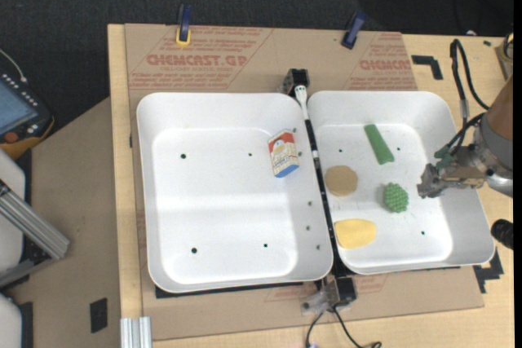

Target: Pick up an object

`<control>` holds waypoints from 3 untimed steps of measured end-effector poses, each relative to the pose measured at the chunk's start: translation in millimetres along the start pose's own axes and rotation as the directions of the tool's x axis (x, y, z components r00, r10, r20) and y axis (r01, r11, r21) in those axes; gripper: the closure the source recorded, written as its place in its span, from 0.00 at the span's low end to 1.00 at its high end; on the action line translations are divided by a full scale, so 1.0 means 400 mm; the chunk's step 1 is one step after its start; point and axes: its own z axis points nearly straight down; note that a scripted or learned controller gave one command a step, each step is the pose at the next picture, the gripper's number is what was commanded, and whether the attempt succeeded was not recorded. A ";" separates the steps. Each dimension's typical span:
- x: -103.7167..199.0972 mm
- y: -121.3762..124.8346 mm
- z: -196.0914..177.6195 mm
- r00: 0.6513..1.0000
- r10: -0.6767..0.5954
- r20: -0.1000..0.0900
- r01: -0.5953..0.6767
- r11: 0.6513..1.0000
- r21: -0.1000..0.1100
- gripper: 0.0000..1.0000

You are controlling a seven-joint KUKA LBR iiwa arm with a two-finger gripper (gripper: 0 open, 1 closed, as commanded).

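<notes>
You have the table point(245, 45) under a brown cardboard sheet printed with red lettering, and two blue clamps pin that sheet along its far edge. On it sit the two shallow white bins, side by side and touching along their inner rims.

The left bin point(163, 175) is the roomier-looking of the two and holds one thing: a small carton point(283, 153) in white, red and blue, lying near the bin's right wall toward the far side.

The right bin point(424, 114) carries four objects. Your arm point(499, 134) comes in over its right rim, and the gripper point(431, 182) hangs low above the bin's right half. From this angle you cannot tell whether the fingers are spread or closed, and nothing is seen between them.

Next in size, a yellow rounded piece point(356, 232) lies near the bin's near-left corner. A tan round disc point(341, 180) sits just beyond it, close to the left wall. A green bar point(378, 144) lies at a slant toward the far side, near the middle. The small green bumpy ball point(395, 197) rests just to the left of the gripper, close to it, on the bin floor.
</notes>
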 end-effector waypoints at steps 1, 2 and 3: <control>-0.024 -0.001 0.132 1.000 0.000 -0.001 0.000 1.000 0.001 1.00; 0.059 0.120 -0.113 1.000 -0.005 0.003 0.005 1.000 -0.010 1.00; 0.113 -0.003 -0.074 1.000 -0.001 -0.001 0.001 1.000 0.001 1.00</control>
